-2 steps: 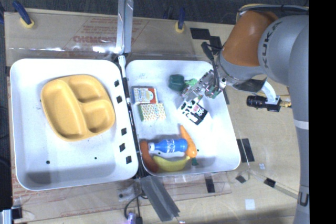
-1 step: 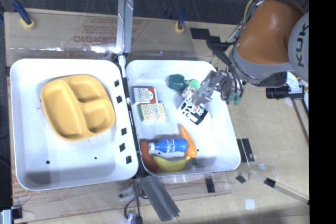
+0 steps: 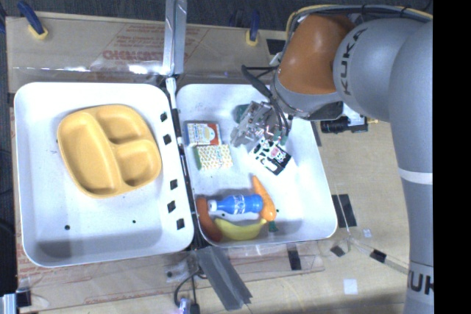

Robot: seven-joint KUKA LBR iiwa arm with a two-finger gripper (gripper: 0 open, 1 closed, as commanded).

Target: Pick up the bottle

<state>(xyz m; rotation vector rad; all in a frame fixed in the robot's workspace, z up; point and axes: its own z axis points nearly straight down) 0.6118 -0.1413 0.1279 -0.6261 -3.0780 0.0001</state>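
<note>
from my station i see the bottle (image 3: 237, 205) lying on its side at the near end of the right bin (image 3: 313, 180), blue label up, white cap end toward the left. it is packed in: a banana (image 3: 239, 229) lies touching it along its near side, and a carrot (image 3: 263, 196) leans across its right end. the pincer (image 3: 259, 127) hangs over the far half of that same bin, well apart from the bottle, above a small black-and-white packet (image 3: 274, 157); two small boxes (image 3: 208, 146) sit to its left. i cannot tell how the pincer stands, since it reads as a tangle of metal and cable from this angle, but nothing shows between its tips. the left bin (image 3: 29, 158) holds a yellow divided tray (image 3: 109, 149), not involved. my assessment: the task is not begun in any useful sense. the bottle is unlifted, and the approach, descent, grip and lift all remain. the crowding produce looks likely to complicate a clean grip.
</note>
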